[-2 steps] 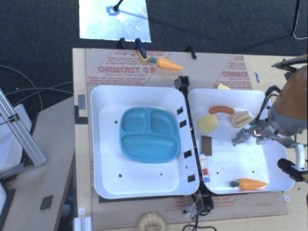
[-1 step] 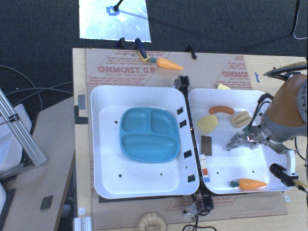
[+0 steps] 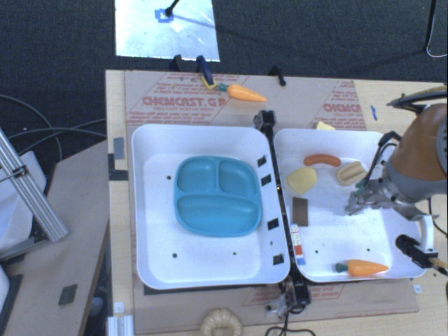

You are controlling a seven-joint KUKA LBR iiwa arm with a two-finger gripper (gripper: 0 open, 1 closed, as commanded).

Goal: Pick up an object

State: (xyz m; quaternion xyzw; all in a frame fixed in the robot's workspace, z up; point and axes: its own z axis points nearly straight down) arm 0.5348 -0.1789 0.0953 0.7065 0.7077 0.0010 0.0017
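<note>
Nearest the lens, at the bench's front edge, a pale braided ring lies well to the left of the tool and nearer the viewer. Just in front of the tool, near the right bin's front wall, rests a toy carrot. The tool itself hangs low over the right bin's floor at the end of the grey arm with its orange band; whether it is released or clenched cannot be told, and nothing shows between its tips. Just behind it sits a tan bread-like piece, and beyond that a toy sausage. To its left lie a pale yellow potato-shaped piece and a small brown block. Further left, in the other bin, rests a blue divided plate. A second carrot lies on the bench behind both bins.
</note>
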